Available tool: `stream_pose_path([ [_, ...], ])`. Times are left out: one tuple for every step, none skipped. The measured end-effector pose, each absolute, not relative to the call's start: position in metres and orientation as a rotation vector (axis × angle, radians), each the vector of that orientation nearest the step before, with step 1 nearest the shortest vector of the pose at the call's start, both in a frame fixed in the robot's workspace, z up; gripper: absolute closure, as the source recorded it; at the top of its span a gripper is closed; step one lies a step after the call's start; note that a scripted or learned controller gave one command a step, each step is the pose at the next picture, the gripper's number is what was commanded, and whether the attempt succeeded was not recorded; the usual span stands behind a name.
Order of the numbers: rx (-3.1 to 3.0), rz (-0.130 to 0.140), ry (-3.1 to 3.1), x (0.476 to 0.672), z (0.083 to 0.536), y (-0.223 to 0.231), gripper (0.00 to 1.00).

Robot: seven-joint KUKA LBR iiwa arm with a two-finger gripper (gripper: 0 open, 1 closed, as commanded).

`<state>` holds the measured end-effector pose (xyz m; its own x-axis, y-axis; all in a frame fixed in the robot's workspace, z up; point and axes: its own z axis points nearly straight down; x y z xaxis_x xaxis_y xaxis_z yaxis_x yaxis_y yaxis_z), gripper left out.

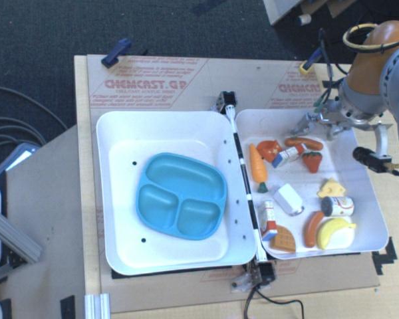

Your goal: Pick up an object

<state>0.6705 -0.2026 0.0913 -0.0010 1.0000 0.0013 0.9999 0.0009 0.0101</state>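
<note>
The right bin [372, 178] holds several toy foods. Among them are an orange carrot [257, 164], a red tomato [268, 149], a sausage [304, 143], a strawberry [312, 161], a small bottle [288, 156], a white block [289, 198], a cheese wedge [331, 189], a can [338, 206] and a banana [335, 232]. My gripper [318, 122] hangs over the bin's far edge, just behind the sausage. I see nothing held in it.
The left bin [120, 138] carries a blue divided plate [181, 195]. A tube [269, 219], a brown bread piece [284, 239] and an orange sausage [312, 226] lie near the right bin's front. The arm's black cable bracket [376, 161] juts over the right rim.
</note>
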Motion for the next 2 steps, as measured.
stream_pose_path([
  [2.217,0.017,2.224,0.671,0.0915,-0.2062,0.0],
  [2.218,0.018,2.227,0.6712,0.0917,-0.2083,0.0],
])
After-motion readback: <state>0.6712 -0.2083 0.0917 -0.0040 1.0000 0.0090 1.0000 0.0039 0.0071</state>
